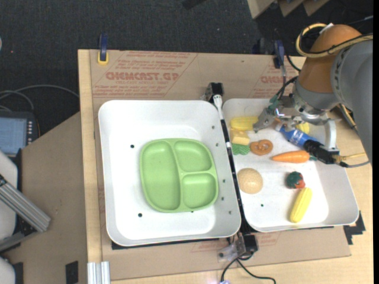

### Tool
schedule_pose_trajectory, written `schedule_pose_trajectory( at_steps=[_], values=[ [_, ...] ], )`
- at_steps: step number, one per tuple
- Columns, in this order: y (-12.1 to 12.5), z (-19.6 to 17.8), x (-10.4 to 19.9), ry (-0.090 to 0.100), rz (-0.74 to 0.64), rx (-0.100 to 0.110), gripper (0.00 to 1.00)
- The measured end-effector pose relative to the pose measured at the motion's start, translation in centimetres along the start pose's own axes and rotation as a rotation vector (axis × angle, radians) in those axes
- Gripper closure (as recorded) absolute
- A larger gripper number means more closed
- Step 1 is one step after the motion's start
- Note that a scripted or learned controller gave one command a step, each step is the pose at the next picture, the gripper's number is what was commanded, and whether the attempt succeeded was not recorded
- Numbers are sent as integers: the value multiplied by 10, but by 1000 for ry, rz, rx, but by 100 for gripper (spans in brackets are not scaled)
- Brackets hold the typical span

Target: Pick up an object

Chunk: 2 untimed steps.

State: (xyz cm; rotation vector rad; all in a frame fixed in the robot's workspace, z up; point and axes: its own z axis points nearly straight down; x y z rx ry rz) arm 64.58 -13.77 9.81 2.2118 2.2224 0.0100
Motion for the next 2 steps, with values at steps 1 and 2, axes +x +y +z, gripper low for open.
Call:
schedule_pose_trajectory(
  at_steps=[1,2],
  values=[
    [18,6,6,-11,1,36,0],
    [-40,13,46,1,6,14,0]
  ],
)
